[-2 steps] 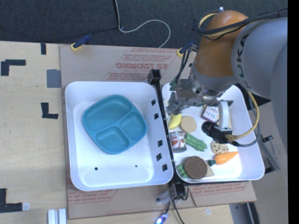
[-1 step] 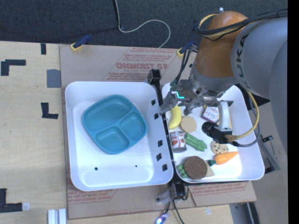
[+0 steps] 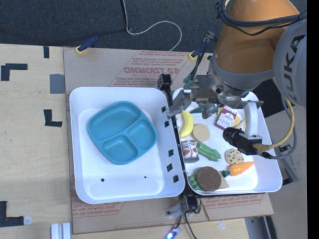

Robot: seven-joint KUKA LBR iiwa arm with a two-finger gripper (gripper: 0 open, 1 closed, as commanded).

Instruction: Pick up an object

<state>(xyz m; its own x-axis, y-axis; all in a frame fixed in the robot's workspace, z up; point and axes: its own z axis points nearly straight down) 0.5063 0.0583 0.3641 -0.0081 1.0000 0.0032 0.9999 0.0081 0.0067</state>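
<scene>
The arm is positioned over the right bin [image 3: 271,180], with the gripper [image 3: 199,101] hanging above that bin's upper left part, near the divide between the two bins. The gripper's state cannot be told from this view — the wrist and its fittings mask the lower end of the tool, and nothing is seen held. The step in hand is judged to be the approach: a pick has not yet been made, and every candidate object lies in the right bin. A banana [image 3: 187,124] lies just below the gripper, beside a round tan biscuit [image 3: 201,132]; a small can [image 3: 190,150] is found below them, next to a green pod [image 3: 209,152]. Further toward the near edge, a dark round patty [image 3: 208,178], a speckled cookie [image 3: 233,156] and a carrot [image 3: 240,168] are grouped closely, and a red-and-white packet [image 3: 227,118] lies under the arm's body. The left bin [image 3: 82,183] carries a blue divided plate [image 3: 122,132] and is well apart from the gripper. For the next move, a single object is to be selected — the banana appears the nearest — and the gripper is to be lowered squarely over it. Care is called for, since the objects lie close together and a neighbour may be nudged or caught.
</scene>
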